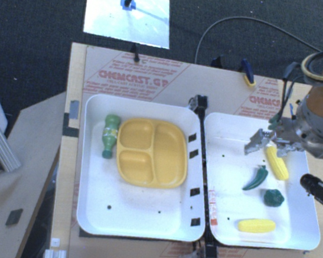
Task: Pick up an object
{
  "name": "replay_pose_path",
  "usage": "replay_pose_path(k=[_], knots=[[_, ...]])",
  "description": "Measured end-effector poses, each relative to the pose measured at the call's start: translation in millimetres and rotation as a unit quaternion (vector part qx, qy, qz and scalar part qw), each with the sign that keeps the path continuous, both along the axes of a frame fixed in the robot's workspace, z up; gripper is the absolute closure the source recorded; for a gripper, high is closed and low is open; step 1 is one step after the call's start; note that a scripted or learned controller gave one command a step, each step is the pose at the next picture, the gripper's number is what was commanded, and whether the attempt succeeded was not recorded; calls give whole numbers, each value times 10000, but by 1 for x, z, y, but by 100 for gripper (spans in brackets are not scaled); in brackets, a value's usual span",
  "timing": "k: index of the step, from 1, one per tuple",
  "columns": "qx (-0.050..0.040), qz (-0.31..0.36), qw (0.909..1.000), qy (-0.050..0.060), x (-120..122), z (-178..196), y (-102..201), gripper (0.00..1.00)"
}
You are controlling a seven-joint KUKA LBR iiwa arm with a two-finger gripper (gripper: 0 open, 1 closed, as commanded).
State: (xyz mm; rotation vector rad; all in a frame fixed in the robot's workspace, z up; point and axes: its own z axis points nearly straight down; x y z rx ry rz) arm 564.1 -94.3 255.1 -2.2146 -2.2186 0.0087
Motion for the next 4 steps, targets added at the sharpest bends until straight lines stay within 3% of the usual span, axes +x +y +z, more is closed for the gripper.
replay_pose_path(k=[1,4], knots=[[-5,9,10000,-52,2,5,0,0],[0,-5,10000,-22,0,-148,-15,0]])
